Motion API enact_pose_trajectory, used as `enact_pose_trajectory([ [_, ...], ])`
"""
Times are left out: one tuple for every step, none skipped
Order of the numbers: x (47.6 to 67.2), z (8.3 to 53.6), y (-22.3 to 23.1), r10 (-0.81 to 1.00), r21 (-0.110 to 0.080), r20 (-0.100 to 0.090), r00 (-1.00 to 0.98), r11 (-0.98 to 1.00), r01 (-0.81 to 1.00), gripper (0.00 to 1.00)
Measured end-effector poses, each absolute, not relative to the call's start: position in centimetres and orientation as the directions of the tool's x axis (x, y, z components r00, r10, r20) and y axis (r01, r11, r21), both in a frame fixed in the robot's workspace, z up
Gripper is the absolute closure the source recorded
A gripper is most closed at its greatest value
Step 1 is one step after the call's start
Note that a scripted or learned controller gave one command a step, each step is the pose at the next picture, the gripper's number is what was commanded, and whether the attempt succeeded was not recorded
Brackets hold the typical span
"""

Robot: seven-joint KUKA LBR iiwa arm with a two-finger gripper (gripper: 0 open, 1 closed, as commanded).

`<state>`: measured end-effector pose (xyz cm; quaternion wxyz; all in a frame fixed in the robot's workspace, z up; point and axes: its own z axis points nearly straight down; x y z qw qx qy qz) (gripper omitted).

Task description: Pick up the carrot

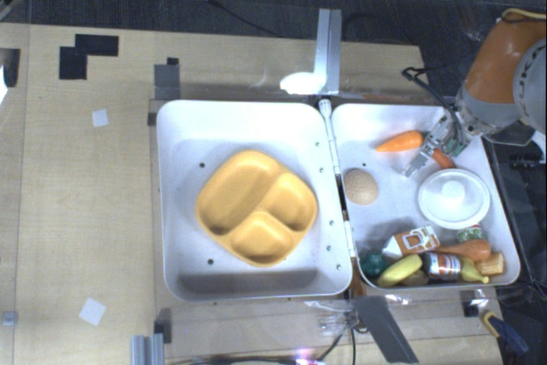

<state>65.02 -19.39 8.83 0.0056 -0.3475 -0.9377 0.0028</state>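
Nearest the camera, the right bin (504, 209) holds a jumble along its near wall: a yellow banana (400, 270), a small bottle (443, 265), a dark green item (371, 262) and other toy foods pressed close together. Just beyond them sits a white bowl (453, 195), with a brownish egg-shaped thing (360, 185) to its left by the divider. In the left bin (171, 184) lies a yellow sectioned plate (256, 206), roughly in the middle.

Farther back in the right bin lies the carrot (400, 142), on its side on the bin floor, pointed end to the left. The claw (425, 156) is down right beside the carrot's thick right end, fingertips spread and released, one finger appearing to touch it. Nothing sits between the fingers.

By my reading the approach is done, but the grasp itself is not: the carrot rests on the floor, and closing and lifting are left.
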Motion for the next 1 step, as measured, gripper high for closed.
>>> enact_pose_trajectory([
  [57.83, 8.86, -15.6, 0.689, 0.005, -0.008, -0.725, 0.725, 0.689, 0.0],
])
